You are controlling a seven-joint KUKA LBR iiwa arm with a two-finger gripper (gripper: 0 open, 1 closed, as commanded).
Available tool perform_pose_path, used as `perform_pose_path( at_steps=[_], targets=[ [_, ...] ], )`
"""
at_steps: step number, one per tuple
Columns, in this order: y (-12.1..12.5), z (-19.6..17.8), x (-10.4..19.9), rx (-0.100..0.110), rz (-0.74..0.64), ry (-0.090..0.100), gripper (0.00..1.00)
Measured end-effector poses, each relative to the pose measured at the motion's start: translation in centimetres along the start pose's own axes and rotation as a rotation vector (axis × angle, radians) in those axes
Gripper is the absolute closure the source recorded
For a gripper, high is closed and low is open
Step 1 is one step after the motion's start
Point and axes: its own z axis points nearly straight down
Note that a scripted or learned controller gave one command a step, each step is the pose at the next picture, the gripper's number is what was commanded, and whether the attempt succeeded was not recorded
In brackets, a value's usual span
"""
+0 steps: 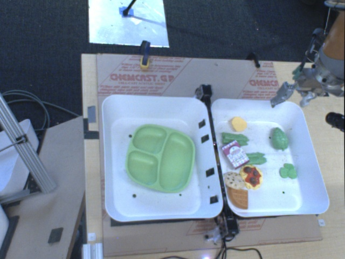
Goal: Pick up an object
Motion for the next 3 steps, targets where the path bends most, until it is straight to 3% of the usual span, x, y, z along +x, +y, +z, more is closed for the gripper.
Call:
perform_pose_path(
  at_steps=[1, 2, 3],
  targets=[
    [-9.0, 5.0, -2.5, 0.011, 0.008, 0.002, 0.00],
    [-4.8, 14.7, -1.6, 0.004, -0.002, 0.002, 0.00],
    [-4.7, 13.1, -1.7, -0.002, -0.002, -0.001, 1.00]
  ],
)
